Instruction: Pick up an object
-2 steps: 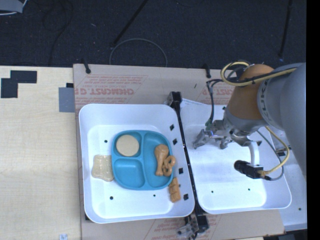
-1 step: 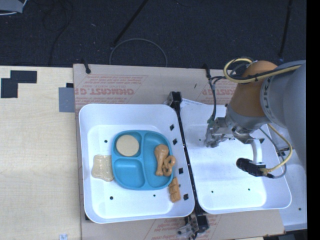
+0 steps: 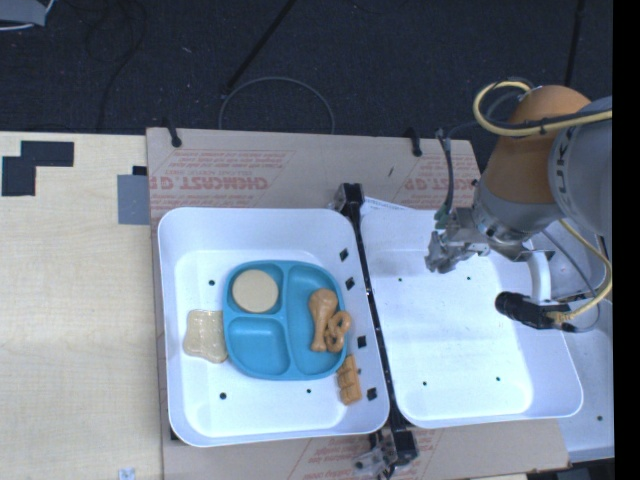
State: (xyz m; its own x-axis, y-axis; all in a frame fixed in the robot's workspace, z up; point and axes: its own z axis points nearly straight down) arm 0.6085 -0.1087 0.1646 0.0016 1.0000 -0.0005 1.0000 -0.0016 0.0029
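A blue divided plate [image 3: 262, 353] lies in the left bin [image 3: 190, 238]. A round tan disc [image 3: 254, 290] rests in its upper left compartment. A twisted brown pretzel-like piece [image 3: 328, 320] fills its right compartment. A pale beige slice [image 3: 205, 335] lies on the bin floor against the plate's left edge. A small brown chunk [image 3: 349, 379] sits by the plate's lower right corner. My gripper [image 3: 442, 256] hangs over the upper left part of the right bin [image 3: 470, 368], well apart from all these things, with nothing seen in it.
A black divider [image 3: 366, 308] runs between the two bins. The bins stand on a cardboard sheet [image 3: 260, 168]. A pale wooden bench top [image 3: 70, 298] spreads to the left. The grey arm with its orange band [image 3: 540, 158] comes in from the upper right.
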